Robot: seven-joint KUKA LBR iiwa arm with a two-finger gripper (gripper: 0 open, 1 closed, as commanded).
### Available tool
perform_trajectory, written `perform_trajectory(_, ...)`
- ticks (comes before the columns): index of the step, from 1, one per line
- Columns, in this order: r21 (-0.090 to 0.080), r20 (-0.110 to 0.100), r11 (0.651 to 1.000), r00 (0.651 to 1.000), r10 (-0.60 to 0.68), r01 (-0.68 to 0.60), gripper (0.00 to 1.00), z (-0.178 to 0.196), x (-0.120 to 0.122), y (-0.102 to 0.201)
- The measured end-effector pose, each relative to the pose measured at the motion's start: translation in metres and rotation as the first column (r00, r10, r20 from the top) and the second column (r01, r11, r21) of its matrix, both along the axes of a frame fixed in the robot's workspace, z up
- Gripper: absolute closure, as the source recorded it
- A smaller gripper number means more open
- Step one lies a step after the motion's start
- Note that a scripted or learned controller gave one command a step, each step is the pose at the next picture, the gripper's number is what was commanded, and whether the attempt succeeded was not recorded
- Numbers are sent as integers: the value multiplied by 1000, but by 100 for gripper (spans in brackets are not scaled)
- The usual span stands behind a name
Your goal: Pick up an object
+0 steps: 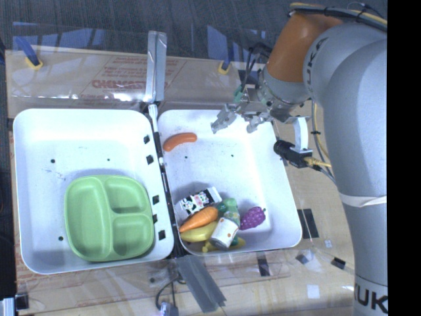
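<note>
My claw (238, 120) hovers with its fingers apart and nothing between them over the far end of the right bin (276, 176). A sausage (179, 140) lies alone nearby, an easier target than the heaped toys (217, 222) at the near end.

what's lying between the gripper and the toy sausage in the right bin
Nothing: in the camera view, only bare white bin floor separates the gripper from the sausage.

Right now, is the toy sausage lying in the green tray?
No, the sausage lies alone in the right bin, while the green tray sits in the left bin.
</note>
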State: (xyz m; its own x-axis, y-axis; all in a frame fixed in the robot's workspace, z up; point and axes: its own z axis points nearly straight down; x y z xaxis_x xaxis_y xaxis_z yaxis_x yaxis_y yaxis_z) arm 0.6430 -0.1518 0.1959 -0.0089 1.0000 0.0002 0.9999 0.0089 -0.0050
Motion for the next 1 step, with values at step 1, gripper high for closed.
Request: perform_trajectory(1,0,3,1000,1000,-9,9,0,22,-9,5)
